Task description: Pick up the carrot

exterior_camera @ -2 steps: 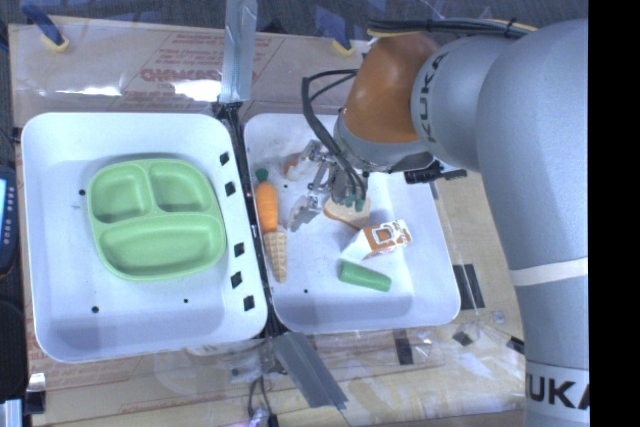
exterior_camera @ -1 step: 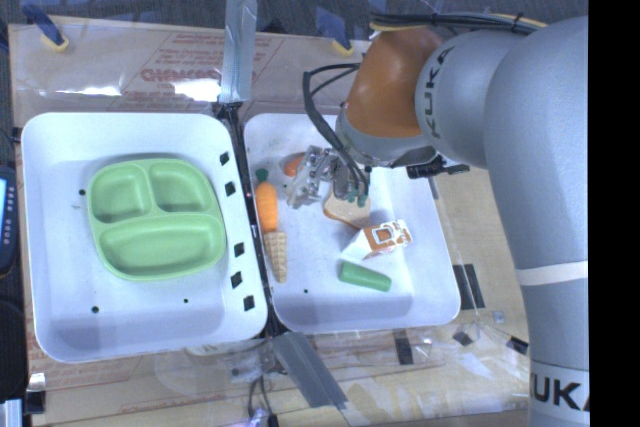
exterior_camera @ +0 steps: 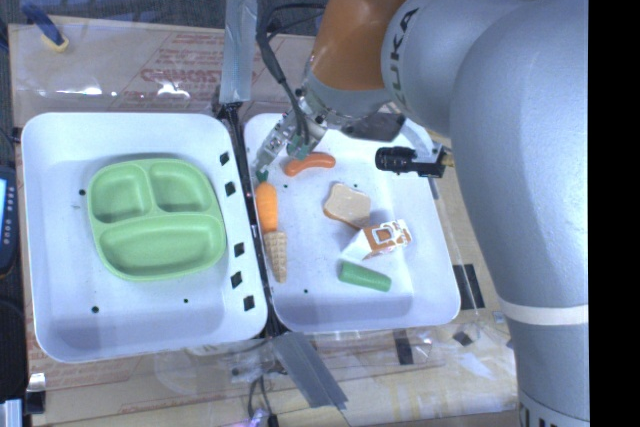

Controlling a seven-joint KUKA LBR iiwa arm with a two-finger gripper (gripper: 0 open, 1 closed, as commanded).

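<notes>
My gripper [exterior_camera: 272, 153] hangs over the far left corner of the right bin [exterior_camera: 420, 305], and I cannot tell how my fingers stand. The carrot [exterior_camera: 266, 206] lies just below me, along the left wall of this bin, with a cone [exterior_camera: 275, 254] at its near end. A sausage [exterior_camera: 309, 163] lies beside me. The left bin [exterior_camera: 50, 215] carries a green plate [exterior_camera: 156, 217].
</notes>
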